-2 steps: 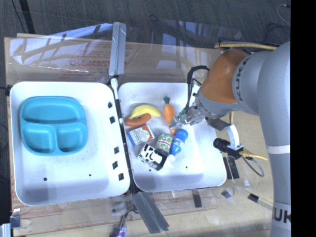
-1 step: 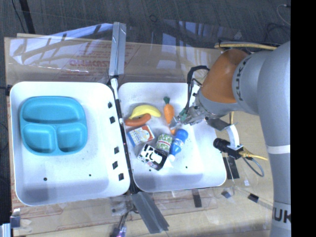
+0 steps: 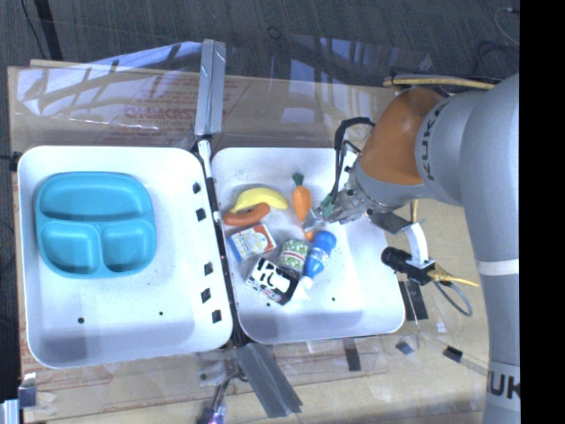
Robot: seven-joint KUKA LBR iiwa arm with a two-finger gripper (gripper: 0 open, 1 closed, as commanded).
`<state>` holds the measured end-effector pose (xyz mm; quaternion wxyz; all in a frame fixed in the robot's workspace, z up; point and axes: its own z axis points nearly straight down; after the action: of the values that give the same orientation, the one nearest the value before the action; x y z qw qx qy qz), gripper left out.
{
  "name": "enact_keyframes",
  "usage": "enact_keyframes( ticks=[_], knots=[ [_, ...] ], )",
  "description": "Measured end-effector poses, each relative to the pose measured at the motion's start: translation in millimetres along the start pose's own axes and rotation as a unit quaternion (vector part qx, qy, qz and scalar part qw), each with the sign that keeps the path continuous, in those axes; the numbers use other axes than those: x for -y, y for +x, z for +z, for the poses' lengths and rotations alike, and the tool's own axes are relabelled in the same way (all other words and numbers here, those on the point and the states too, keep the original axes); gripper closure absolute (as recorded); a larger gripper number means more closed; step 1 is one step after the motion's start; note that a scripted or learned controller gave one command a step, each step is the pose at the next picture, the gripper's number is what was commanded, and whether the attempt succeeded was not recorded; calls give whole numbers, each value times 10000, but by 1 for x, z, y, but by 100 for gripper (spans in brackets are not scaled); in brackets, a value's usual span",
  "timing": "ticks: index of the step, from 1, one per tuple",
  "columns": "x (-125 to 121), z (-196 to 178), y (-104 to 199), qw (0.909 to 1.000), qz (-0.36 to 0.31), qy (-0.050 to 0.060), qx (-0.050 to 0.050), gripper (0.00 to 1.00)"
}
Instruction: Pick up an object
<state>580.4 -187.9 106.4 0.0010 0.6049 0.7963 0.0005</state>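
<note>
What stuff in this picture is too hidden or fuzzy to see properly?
- Gripper: too small and blurred in the camera view to make out its fingers.
- Small packets beside the banana: labels too blurred to read.
- Black-and-white box: print too small to make out.

Arm (image 3: 481, 148) enters from the right side of the camera view, grey links bent in an elbow, the thick vertical link running down the right edge. Orange band (image 3: 397, 144) sits above the wrist, with the wrist pitched downward and toward the left. Gripper (image 3: 328, 212) hangs low at the end of the wrist, pointing down-left; black cable (image 3: 349, 131) loops over the top of the wrist.
</note>
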Motion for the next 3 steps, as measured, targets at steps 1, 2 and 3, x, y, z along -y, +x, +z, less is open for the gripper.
enact_keyframes(
  ticks=[1, 2, 3],
  knots=[
    [0, 0, 0, 10000, 0, 0, 0, 0],
    [0, 0, 0, 10000, 0, 0, 0, 0],
    [0, 0, 0, 10000, 0, 0, 0, 0]
  ],
)
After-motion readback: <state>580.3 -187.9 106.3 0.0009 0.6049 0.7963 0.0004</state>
